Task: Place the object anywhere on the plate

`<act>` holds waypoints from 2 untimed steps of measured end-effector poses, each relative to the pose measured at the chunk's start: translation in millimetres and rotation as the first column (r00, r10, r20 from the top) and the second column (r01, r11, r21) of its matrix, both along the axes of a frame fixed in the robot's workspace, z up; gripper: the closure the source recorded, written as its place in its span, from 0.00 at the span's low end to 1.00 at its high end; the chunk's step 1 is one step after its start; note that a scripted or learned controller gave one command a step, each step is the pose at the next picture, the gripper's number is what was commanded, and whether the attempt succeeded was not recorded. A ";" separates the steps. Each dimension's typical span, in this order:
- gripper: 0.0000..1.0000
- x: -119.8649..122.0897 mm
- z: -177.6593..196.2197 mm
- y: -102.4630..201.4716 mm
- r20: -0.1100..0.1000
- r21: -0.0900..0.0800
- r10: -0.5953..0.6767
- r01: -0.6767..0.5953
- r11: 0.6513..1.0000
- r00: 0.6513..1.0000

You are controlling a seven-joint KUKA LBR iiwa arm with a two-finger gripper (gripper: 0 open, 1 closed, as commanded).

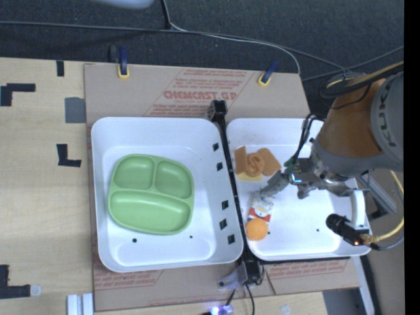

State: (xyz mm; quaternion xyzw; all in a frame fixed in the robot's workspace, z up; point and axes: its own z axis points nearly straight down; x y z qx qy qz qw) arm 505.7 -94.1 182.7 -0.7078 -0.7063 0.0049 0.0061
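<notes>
A green plate (151, 193) with three compartments lies in the left white bin (105, 136). In the right white bin (295, 241) are a tan, bread-like piece (255, 163), a small white and red item (261, 208) and an orange ball (257, 230). My gripper (268, 192) reaches in from the right and hangs low over the right bin. Its tip is just above the white and red item and just below the tan piece. Nothing visibly sits in the gripper.
A black divider (226, 176) with clips runs between the two bins. Both bins rest on a cardboard sheet (197, 90) held by yellow and blue clamps at the back. A cable crosses the dark area behind.
</notes>
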 end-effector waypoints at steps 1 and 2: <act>0.00 3.2 6.0 0.2 0.013 -0.002 0.003 -0.003 1.000 1.000; 0.00 -0.7 -37.8 0.3 0.008 -0.001 0.002 -0.002 1.000 1.000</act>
